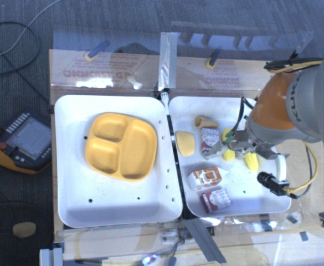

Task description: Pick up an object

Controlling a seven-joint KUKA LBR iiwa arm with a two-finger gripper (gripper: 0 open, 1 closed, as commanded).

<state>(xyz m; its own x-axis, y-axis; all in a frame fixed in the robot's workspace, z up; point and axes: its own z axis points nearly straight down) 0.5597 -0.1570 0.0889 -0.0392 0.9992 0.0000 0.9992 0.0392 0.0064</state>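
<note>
My gripper (237,145) is low in the right bin (272,206), near its middle right. Small yellow pieces lie close around it: one at its upper left (228,133), one just below it (229,155) and one to its lower right (251,160). Whether any of them is in its grasp is hidden by the wrist. Left of it lies a red and white packet (210,139), with a small tan piece (204,121) above that. A pale yellow wedge (185,143) rests near the bin's left wall. An orange carton (207,177) and a dark red packet (216,199) lie toward the front.
The left bin (73,204) holds a yellow divided plate (121,146). A ridge between the two bins (173,148) separates them. The arm's orange band (275,107) hangs over the right bin's far right corner. A handheld pendant (20,143) lies on the floor at left.
</note>
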